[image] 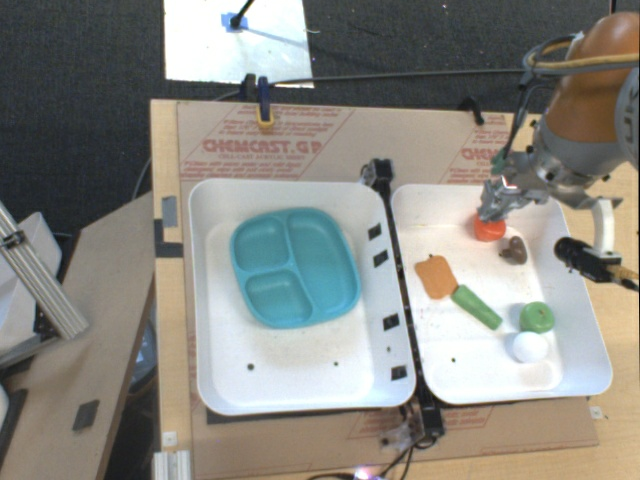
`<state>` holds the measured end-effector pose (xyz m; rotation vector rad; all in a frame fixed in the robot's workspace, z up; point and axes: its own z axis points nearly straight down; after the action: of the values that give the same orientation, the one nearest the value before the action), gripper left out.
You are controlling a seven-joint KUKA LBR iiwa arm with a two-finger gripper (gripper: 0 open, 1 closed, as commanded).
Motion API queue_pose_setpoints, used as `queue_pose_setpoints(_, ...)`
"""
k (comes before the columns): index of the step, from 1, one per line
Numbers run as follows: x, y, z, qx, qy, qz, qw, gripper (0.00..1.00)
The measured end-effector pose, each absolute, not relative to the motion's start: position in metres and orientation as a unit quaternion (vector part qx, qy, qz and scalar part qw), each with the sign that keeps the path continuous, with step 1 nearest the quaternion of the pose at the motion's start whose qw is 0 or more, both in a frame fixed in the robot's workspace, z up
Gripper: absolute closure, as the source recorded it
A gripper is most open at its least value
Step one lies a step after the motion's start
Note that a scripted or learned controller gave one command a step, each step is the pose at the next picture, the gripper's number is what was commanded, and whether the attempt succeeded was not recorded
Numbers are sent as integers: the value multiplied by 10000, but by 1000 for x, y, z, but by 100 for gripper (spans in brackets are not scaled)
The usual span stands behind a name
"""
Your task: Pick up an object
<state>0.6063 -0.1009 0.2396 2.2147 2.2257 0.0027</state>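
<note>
1. I see the grey arm with its orange band [590,78] reaching in from the right, over the far part of the right shallow white bin [580,368].
2. The two-finger gripper [494,211] hangs directly above a small orange-red round object [489,230] near the far wall of that bin; its tip looks to be touching or just above the object's top.
3. I cannot tell whether the gripper is released or clenched; the tip is too small and blurred from here.
4. A small brown lumpy object [514,250] lies just beside the orange-red one, toward the right.
5. Nearer the middle of the right bin I see a flat orange piece [436,276] touching one end of a green elongated object [477,307].
6. A green round object [537,316] sits near a white ball [529,347] toward the near right corner.
7. The left shallow white bin [220,368] holds a teal plastic divided plate [295,266] with three compartments.
</note>
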Motion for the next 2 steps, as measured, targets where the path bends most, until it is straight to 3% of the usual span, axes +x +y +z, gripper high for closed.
queue_pose_setpoints(2,630,0,244,7039,7103,14,8,100)
